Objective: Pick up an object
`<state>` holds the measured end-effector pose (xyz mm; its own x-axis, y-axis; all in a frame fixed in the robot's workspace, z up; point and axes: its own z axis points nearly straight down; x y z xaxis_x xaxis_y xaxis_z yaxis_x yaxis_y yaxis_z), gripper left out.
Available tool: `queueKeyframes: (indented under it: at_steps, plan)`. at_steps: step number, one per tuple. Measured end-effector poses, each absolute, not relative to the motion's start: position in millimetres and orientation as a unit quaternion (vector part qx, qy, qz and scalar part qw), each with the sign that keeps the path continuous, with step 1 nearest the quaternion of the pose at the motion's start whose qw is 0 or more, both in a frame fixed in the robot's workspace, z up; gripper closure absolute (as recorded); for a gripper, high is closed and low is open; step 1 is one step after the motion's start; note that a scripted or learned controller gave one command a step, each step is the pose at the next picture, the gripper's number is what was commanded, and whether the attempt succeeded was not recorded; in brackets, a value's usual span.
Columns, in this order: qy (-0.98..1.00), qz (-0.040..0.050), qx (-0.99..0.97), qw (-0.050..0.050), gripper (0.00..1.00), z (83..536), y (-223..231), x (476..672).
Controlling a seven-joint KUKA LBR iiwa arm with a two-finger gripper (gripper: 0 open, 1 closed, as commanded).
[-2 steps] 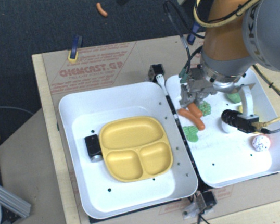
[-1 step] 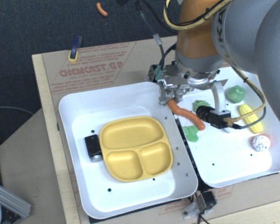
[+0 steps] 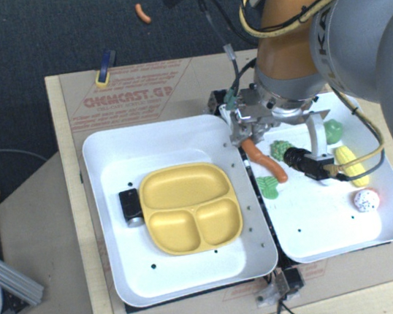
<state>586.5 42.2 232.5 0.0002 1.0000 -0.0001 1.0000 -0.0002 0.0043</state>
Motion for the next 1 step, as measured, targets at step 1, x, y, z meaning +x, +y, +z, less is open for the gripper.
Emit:
queueKeyframes:
  at_steps: [1]
  plan:
    - [0.708,-0.0017,0.707,-0.002,1.00,214.4,45.4,588.1]
